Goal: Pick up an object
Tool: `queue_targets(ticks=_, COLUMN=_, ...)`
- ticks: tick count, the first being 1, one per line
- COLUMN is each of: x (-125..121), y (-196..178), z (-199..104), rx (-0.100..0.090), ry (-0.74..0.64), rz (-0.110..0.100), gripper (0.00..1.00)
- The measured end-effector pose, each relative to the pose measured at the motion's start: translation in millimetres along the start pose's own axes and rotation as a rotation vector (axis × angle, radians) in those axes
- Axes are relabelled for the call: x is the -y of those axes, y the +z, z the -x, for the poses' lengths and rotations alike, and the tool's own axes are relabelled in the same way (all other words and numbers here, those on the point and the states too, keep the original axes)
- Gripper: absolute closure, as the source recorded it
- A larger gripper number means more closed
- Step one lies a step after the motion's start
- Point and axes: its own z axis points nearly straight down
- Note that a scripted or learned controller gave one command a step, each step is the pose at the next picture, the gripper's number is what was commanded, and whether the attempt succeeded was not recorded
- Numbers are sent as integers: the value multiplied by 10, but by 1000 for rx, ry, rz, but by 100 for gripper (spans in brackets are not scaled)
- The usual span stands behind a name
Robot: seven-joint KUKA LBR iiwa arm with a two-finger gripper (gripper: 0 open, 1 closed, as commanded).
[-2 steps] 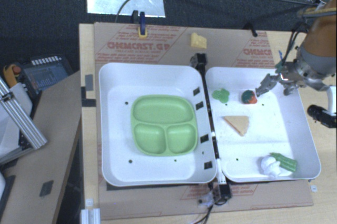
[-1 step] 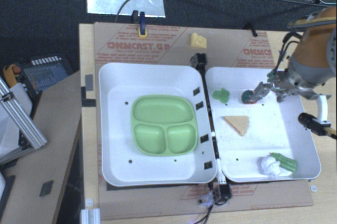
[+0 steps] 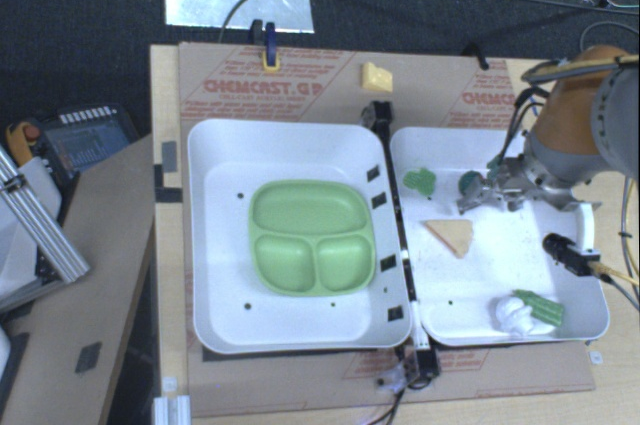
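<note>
Hiding its fingertips — gripper (image 3: 478, 197)

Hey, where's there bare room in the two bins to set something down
Left bin: only the strip of floor ringing the green divided tray, widest along its left wall. Right bin: the front-left floor between the tan wedge and the white-and-green toy. Its back is crowded by two green pieces and the gripper.
</note>
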Motion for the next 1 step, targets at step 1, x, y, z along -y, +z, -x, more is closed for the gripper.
queue_targets(ticks=1, x=-13, y=-138, z=7, rx=2, ry=1, rz=5, gripper=100)
